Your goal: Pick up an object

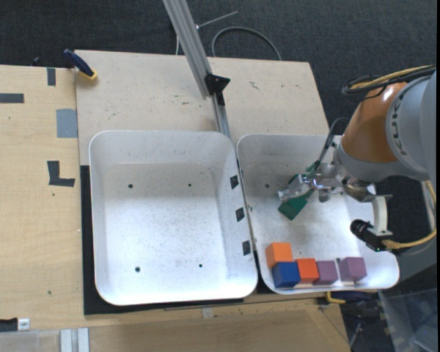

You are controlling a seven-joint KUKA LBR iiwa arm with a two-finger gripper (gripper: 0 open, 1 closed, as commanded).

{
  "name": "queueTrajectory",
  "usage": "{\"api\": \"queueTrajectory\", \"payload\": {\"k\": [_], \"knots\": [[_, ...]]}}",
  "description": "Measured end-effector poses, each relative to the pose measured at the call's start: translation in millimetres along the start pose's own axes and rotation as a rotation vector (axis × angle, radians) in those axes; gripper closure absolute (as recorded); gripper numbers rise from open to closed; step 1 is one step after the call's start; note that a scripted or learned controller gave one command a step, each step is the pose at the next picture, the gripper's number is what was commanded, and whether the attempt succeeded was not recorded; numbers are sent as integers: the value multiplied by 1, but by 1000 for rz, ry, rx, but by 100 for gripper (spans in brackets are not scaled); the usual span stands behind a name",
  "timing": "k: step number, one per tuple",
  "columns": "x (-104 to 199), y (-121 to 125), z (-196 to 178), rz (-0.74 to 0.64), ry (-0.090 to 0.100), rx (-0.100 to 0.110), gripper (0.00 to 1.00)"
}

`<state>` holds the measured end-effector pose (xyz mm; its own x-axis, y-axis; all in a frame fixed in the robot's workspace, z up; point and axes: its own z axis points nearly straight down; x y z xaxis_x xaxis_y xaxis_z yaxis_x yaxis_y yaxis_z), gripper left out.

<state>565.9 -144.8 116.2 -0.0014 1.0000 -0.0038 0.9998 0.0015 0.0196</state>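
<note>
Your gripper (299, 188) sat centre-right; the flat green block (293, 207) lay just below-left, touching it; finger state unclear.

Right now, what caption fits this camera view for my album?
Gripper over the right bin, at a green block; five blocks along the near wall.

Green block (293, 207) tilted mid right bin (264, 160); orange (279, 252), blue (285, 273), orange (308, 270), two purple blocks (327, 271) (353, 268) along its near wall.

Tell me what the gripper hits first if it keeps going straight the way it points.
Probably the green flat block: it lies right at the tip of the gripper, over the right white bin's floor. Depth is unclear, so contact can't be confirmed.
</note>
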Motion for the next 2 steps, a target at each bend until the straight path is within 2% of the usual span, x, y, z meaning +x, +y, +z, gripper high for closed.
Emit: {"api": "queueTrajectory", "payload": {"k": [1,2], "knots": [[-1,24,25,-1,4,18,0],[47,7,25,-3,5,23,0]]}}
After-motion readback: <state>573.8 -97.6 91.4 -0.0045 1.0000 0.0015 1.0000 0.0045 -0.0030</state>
